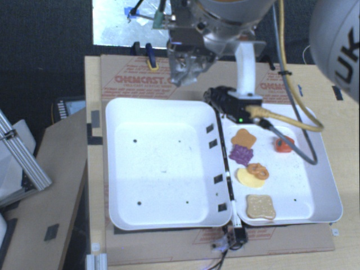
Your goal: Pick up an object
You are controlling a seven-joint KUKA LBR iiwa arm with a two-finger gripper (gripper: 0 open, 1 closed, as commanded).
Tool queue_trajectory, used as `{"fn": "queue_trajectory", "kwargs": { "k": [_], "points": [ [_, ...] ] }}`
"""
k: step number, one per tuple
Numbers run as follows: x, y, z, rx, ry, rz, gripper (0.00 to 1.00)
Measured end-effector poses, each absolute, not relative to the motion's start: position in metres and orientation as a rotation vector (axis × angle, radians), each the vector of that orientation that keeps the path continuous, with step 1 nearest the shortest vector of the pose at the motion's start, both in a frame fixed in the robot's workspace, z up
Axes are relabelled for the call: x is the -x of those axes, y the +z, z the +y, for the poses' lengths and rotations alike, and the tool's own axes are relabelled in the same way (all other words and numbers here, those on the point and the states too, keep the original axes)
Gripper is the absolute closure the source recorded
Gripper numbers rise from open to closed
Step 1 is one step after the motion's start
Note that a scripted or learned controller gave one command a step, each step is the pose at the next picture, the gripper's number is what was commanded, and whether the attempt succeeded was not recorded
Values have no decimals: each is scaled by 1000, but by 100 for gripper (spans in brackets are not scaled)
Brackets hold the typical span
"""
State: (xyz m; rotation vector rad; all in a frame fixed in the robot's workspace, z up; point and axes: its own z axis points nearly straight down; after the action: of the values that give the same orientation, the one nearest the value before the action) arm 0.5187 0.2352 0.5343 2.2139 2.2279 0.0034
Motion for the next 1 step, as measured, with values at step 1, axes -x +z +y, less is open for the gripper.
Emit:
{"fn": "queue_trajectory", "kwargs": {
  "k": [1],
  "points": [
    [-526,535,234,-2218,4,2223,100]
  ]
}}
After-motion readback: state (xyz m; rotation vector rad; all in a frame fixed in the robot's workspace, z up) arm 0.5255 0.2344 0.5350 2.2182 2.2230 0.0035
